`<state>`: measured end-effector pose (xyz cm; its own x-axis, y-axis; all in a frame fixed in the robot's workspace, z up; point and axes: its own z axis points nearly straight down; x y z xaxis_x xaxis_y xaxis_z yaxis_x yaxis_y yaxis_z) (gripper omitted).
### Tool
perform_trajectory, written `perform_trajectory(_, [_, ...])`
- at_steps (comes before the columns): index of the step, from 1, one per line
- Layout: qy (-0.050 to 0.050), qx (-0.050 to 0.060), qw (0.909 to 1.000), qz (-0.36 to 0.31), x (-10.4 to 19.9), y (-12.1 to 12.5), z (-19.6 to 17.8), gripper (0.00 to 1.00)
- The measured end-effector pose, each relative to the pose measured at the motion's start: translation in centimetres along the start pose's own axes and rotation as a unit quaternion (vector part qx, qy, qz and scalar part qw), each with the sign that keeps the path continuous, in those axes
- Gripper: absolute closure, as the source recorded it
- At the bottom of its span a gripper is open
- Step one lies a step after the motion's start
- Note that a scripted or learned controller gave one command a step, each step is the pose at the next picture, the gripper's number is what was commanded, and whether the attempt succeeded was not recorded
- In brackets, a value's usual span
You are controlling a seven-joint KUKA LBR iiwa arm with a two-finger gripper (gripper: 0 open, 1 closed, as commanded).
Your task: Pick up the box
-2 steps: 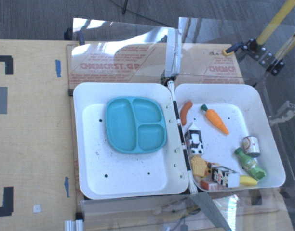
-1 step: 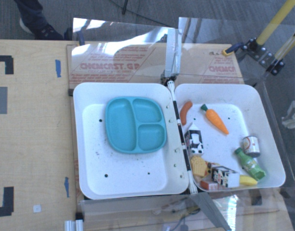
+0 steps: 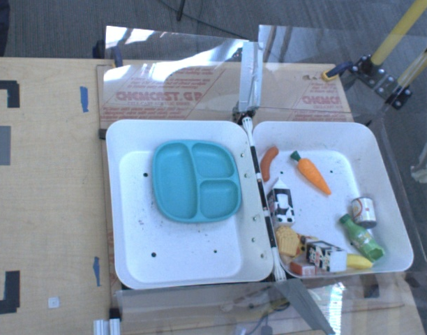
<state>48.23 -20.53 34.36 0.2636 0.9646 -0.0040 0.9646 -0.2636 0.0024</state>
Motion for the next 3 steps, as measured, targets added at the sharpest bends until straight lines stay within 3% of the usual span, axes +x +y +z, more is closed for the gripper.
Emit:
perform_trajectory(1, [0.002, 0.002, 0.9999, -0.014, 3.3, 0.2, 20.7, 1.0])
perform_trajectory(2, [0.002, 0.0, 0.995, -0.1, 3.8, 8.4, 12.3, 1.0])
perform_trajectory(3, [0.001, -0.001, 0.9979, -0.065, 3.6, 12.3, -8.0, 1.0])
